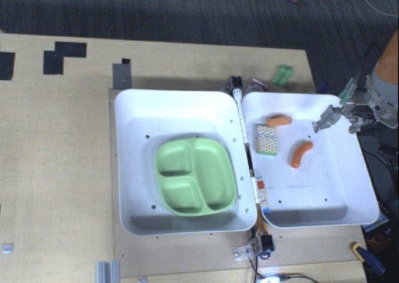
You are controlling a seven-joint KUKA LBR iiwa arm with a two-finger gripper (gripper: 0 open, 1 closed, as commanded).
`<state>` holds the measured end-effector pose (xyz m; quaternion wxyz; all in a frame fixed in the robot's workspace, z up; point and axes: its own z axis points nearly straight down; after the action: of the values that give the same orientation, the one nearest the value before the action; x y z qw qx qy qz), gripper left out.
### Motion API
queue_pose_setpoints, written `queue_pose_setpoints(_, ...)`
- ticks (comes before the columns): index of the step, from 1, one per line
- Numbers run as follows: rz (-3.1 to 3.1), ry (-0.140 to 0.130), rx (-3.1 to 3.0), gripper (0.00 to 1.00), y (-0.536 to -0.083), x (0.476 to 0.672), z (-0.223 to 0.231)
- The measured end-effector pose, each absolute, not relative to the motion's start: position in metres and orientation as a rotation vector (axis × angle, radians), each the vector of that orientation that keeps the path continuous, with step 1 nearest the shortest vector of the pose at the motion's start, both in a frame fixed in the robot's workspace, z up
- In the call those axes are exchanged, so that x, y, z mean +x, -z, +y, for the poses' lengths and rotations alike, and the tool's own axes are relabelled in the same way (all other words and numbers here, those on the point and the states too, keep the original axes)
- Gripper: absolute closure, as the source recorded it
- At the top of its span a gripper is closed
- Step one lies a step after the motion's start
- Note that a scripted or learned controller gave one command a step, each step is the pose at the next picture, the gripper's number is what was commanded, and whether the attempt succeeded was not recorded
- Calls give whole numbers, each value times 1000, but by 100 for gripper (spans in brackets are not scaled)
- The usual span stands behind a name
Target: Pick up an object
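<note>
in the left bin sits a green divided plate. in the right bin lie a patterned block, an orange piece and an orange sausage mid-floor; it looks light, smooth, likely to roll, so i'd pinch across its middle. my hand hovers at the bin's right edge, fingers apart, holding nothing.

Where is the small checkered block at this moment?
The checkered block lies in the right bin, near its left wall, just below one orange sausage-shaped piece and left of the other.
</note>
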<state>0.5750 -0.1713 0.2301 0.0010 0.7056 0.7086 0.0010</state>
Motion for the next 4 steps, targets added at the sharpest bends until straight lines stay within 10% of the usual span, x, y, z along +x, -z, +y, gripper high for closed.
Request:
queue_pose_setpoints(1,2224,-7,2211,0,-86,615,-165)
queue_pose_setpoints(2,2224,-11,2205,100,-98,617,-164)
queue_pose_setpoints(3,2224,-11,2206,0,-98,616,-164)
queue_pose_setpoints(4,2217,-2,2214,0,-87,629,-112)
